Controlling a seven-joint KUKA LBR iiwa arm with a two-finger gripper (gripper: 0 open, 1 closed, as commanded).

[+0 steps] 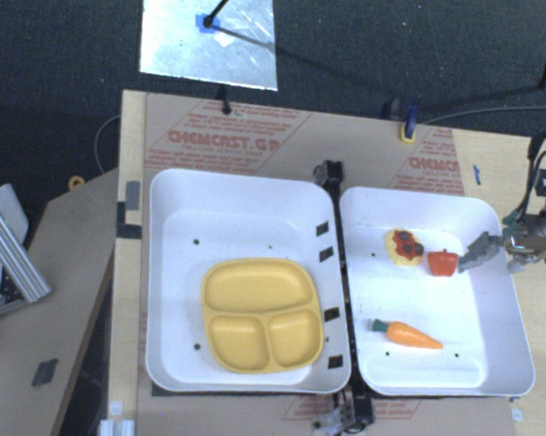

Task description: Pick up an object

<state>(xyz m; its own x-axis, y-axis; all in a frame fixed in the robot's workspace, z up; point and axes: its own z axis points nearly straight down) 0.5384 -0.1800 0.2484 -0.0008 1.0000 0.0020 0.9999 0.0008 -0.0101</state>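
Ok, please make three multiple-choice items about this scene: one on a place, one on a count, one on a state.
1. Where is the yellow tray?
A. left bin
B. right bin
C. on the bench outside the bins

2. How many toy foods lie in the right bin?
A. one
B. three
C. five

3. How does the carrot rest?
A. upright
B. lying flat
C. on the tray

Answers: 1 A, it sits inside the left bin. 2 B, the pizza piece, red piece and carrot. 3 B, it lies along the bin floor.
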